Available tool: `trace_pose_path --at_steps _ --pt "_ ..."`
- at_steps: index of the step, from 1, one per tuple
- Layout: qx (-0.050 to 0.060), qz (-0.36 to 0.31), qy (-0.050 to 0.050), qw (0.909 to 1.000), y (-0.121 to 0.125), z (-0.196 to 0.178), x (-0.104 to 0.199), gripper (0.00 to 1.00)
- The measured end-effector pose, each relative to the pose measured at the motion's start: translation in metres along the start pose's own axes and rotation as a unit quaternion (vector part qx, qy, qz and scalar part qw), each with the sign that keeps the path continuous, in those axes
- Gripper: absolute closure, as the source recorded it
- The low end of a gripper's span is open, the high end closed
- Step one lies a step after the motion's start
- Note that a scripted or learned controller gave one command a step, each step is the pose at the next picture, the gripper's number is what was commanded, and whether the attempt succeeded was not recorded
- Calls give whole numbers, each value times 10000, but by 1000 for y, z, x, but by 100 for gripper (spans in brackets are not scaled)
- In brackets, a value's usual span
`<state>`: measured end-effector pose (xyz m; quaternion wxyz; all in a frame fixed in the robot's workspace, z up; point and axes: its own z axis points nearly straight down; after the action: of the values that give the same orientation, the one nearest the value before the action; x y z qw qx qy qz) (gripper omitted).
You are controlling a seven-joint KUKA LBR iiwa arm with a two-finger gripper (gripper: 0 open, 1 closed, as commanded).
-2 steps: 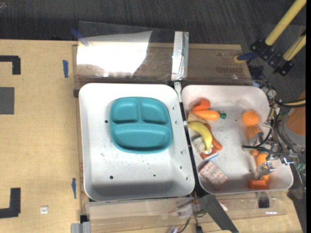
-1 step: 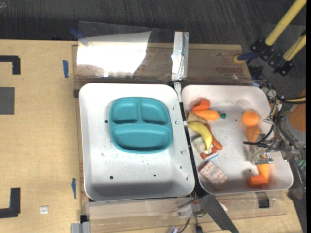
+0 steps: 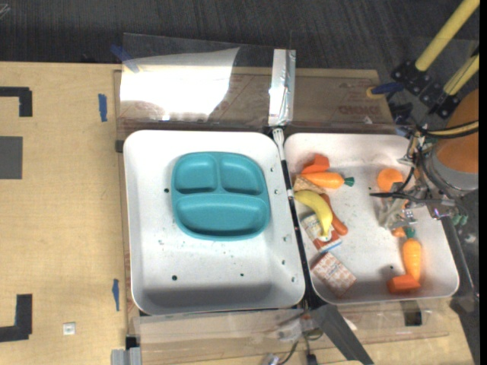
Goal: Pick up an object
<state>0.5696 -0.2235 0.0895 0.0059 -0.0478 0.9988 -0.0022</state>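
The right bin (image 3: 365, 295) holds several toy foods. A yellow banana (image 3: 316, 207) lies near its left wall, with an orange carrot (image 3: 327, 179) above it and a wrapped snack packet (image 3: 333, 272) below. A small round orange fruit (image 3: 389, 178) sits at the upper right. Another carrot (image 3: 412, 255) lies at the lower right, with an orange piece (image 3: 403, 284) beside its lower end. My gripper (image 3: 397, 214) hangs low over the bin's right side, between the round fruit and the lower carrot, and just above that carrot's green top. I see nothing clearly held in it.
The left bin (image 3: 152, 280) carries a teal divided plate (image 3: 221, 195). The arm's orange band (image 3: 460, 154) and cables hang over the right bin's right rim. A foil strip (image 3: 281, 90) and a clear sheet (image 3: 179, 90) lie behind the bins.
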Motion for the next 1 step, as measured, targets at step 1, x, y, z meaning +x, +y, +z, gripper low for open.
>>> trace_pose_path --at_steps 1 --pt "-8 1 16 10000 0 1 1 0"
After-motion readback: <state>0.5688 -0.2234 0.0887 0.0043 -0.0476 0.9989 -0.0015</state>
